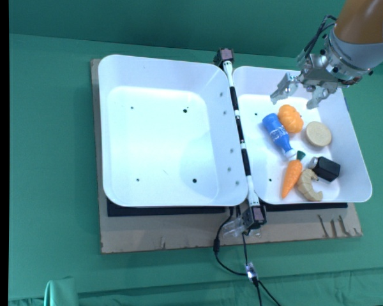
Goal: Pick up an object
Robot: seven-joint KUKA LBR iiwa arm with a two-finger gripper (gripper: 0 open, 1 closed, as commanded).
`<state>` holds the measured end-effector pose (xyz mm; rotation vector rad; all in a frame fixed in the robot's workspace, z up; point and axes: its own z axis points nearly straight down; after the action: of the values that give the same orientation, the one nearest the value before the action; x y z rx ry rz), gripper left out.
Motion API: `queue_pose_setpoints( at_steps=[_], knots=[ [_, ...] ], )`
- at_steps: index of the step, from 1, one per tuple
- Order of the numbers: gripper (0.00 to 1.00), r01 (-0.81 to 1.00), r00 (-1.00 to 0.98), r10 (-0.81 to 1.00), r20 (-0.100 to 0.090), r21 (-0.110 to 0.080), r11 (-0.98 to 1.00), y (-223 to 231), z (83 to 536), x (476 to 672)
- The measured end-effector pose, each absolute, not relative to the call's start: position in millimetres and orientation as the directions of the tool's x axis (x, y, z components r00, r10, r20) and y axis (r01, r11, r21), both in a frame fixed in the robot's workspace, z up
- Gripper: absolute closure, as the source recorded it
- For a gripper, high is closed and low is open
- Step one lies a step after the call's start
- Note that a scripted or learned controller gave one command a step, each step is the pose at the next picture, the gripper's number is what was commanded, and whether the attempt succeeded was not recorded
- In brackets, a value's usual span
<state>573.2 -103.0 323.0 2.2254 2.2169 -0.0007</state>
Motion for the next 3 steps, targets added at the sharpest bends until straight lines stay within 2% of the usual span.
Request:
queue_pose_setpoints(
  at_steps=[1, 3],
  knots=[
    [0.00, 1.000, 0.004, 1.000, -0.001, 0.000, -0.004, -103.0, 323.0, 573.2],
    [0.00, 1.000, 0.004, 1.000, 0.000, -0.006, -0.004, -95.2, 231.4, 574.0]
  ],
)
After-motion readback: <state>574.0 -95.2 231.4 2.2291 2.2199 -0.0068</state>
